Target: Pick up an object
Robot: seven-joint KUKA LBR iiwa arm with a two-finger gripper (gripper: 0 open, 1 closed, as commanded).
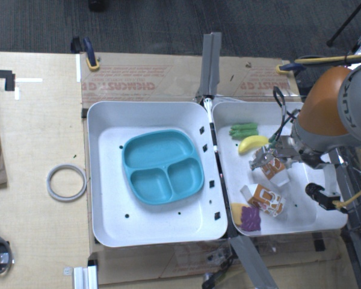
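The end effector (266,159) hung low in the right-hand shallow white bin (325,221), just above a small orange-and-white carton (272,168); whether it was open or gripping could not be told. A yellow plastic banana (253,143) and a green bean pod (244,129) lay just beyond it, with a second orange carton (267,200) and purple grapes (250,218) nearer the front. The left white bin (102,179) held a turquoise divided plate (162,167).

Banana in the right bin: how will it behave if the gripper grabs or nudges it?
The banana looks like smooth toy plastic, so probably light and stiff, perhaps slippery between fingers. Its curved shape may let it rock or spin if pushed. It lies close to the green item, which could shift too.
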